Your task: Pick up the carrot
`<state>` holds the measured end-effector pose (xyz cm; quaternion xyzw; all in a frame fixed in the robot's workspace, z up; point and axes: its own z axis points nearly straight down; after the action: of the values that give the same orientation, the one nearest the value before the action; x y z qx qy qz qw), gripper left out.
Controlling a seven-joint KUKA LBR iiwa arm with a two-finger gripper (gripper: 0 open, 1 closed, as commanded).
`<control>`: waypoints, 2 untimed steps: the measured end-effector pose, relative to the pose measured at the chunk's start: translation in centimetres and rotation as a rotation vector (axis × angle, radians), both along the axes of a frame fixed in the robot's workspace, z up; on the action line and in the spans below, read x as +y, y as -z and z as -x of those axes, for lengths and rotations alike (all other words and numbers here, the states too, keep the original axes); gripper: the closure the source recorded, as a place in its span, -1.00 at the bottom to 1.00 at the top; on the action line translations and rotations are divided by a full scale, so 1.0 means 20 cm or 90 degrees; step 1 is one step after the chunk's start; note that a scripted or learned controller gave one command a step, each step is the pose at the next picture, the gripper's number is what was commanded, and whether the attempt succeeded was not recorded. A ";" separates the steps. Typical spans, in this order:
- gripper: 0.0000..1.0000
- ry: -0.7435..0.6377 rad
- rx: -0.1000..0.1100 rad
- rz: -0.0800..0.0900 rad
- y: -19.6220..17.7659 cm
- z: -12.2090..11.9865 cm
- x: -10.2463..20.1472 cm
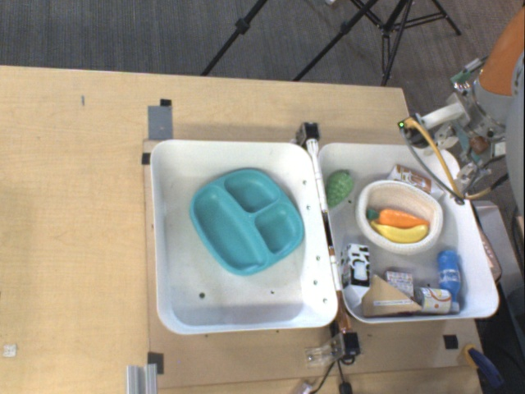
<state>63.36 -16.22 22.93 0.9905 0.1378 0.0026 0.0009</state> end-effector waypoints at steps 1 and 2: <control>-1.00 -0.072 0.001 -0.001 0.63 0.06 0.18; 1.00 -0.073 -0.002 -0.001 0.57 0.05 0.19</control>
<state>62.29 -12.49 11.53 0.9809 0.1946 0.0044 -0.0002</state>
